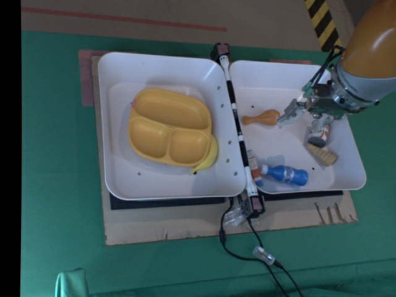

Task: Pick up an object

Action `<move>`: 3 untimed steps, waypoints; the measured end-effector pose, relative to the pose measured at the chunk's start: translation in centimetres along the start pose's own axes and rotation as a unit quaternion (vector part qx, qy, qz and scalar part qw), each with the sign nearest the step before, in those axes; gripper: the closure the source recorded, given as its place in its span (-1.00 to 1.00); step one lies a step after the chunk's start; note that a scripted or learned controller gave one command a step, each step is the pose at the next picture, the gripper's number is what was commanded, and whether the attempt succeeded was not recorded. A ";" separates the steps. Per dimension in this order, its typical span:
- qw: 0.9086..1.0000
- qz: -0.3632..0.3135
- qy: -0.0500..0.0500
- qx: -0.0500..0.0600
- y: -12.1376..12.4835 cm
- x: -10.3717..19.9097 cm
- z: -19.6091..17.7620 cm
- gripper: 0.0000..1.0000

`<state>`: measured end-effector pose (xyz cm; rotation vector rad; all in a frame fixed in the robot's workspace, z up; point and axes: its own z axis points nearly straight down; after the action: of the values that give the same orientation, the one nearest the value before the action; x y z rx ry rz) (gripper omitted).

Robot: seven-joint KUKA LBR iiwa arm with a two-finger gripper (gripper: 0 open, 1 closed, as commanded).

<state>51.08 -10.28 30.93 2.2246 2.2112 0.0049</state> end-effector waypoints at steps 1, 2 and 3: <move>1.000 -0.001 -0.001 -0.002 2.8 -6.4 10.8 -1.00; 1.000 -0.003 0.004 -0.001 0.9 -7.9 10.4 -1.00; 1.000 -0.003 0.007 -0.003 2.2 -7.8 11.8 -1.00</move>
<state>53.30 -18.07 19.14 2.2201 2.2223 0.0267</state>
